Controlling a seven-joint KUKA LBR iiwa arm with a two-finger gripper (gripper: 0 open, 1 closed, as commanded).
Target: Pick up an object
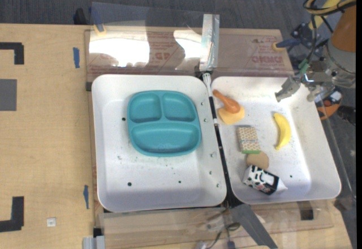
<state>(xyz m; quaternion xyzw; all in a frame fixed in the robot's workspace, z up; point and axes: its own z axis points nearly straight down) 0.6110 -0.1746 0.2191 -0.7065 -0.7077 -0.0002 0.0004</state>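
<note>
In the right bin, five small things lie apart: a yellow banana, an orange toy at the top left, a patterned block, a brown round piece and a black-and-white box. The left bin has a teal divided plate. The gripper hangs above the upper right corner of the right bin, near the banana; its fingers look spread and carry nothing. I think the banana is the easiest target. The gripper should come down over its middle, with the fingers across the narrow width, then close before it lifts.
</note>
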